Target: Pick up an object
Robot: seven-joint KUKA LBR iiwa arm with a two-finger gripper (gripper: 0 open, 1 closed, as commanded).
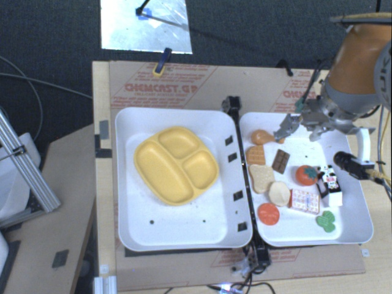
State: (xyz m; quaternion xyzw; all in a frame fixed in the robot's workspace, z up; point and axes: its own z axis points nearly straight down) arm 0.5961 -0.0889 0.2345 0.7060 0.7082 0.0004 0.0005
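Note:
The right bin (357,196) holds several toy foods. Among them are an orange oval piece (262,137), a tan cracker (256,155), a brown chocolate bar (280,160), a bread slice (261,177), a pale round cookie (279,193), a red tomato (306,175), a red disc (268,214), a pink-checked packet (304,201), a green piece (326,221) and a small black-and-white bottle (331,185). My gripper (301,132) hangs over the bin's far side, above and right of the orange piece. It is open, with nothing between its fingers.
In the left bin (141,228) lies a yellow divided plate (176,164). A black divider (242,176) runs between the bins. A black part on the arm (350,163) juts over the right bin's right side. Cardboard lies under both bins.

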